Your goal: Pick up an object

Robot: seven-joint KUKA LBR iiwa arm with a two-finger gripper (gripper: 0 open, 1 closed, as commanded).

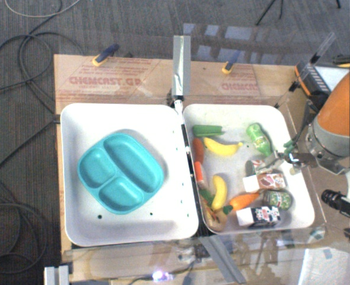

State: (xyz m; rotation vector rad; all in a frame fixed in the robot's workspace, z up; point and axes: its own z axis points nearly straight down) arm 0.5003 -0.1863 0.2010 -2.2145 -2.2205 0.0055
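Observation:
The right bin (293, 129) holds several toy foods. A green cucumber (207, 129) and a yellow banana (222, 147) lie at its back. A green bottle (258, 136) sits to their right. A second banana (219, 192), a carrot (244, 200), a red and white packet (270, 180), a dark can (276, 199) and a white and black box (259, 216) crowd the front. My gripper (289, 155) hangs low over the bin's right side, just right of the packet and below the bottle. Nothing shows in its grasp.
The left bin (74, 218) bears a teal divided plate (121, 171). Orange and green pieces (197, 159) line the right bin's left wall. The arm's orange band (341, 108) stands over the bench's right edge. Clamps and a metal post (178, 64) sit behind the bins.

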